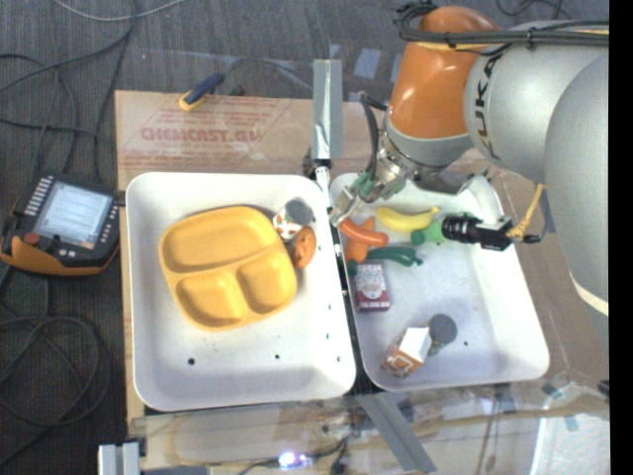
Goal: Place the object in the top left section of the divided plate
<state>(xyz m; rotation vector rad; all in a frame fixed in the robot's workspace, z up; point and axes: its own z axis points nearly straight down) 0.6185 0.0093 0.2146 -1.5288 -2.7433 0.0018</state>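
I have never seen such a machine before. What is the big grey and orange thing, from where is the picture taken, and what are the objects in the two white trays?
The big grey and orange thing is a robot arm, reaching in from the right. The single camera sits above the bench and looks down at a slant. The arm's end effector hangs over the upper left corner of the right bin; I cannot tell whether it holds anything.

In the left bin lies a yellow divided plate with three sections. A small orange and white toy lies at its right edge.

The right bin holds a toy banana, an orange carrot-like toy, a green piece, a small red packet and a little carton.

The device left of the bins, with a screen, is probably the robot's hand controller.
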